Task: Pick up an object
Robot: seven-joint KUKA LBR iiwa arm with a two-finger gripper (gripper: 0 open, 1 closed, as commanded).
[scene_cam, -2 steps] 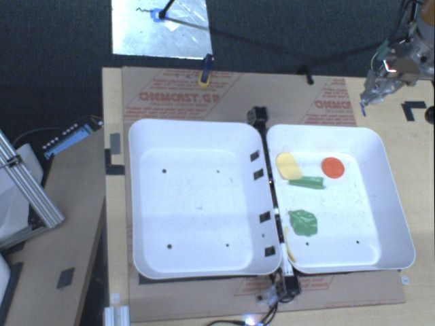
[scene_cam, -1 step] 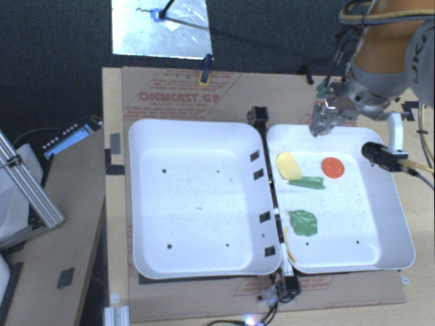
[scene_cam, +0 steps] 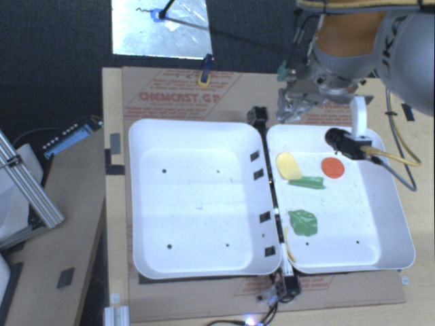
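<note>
The right bin (scene_cam: 391, 212) holds a yellow oblong piece (scene_cam: 288, 166), a flat green strip (scene_cam: 307, 182) just below it, a red-orange disc (scene_cam: 333, 168) and a crumpled green piece (scene_cam: 303, 222) lower down. My gripper (scene_cam: 293, 109) hangs over the far left corner of the right bin, above and behind the yellow piece. Nothing shows between its fingers. The fingers are small and blurred.
The left bin (scene_cam: 197, 195) lies beside the right one, with a black hinge strip (scene_cam: 268, 182) between them. A shiny metal sheet (scene_cam: 162, 17) lies beyond the bench at the back. Aluminium framing (scene_cam: 20, 182) stands at the far left.
</note>
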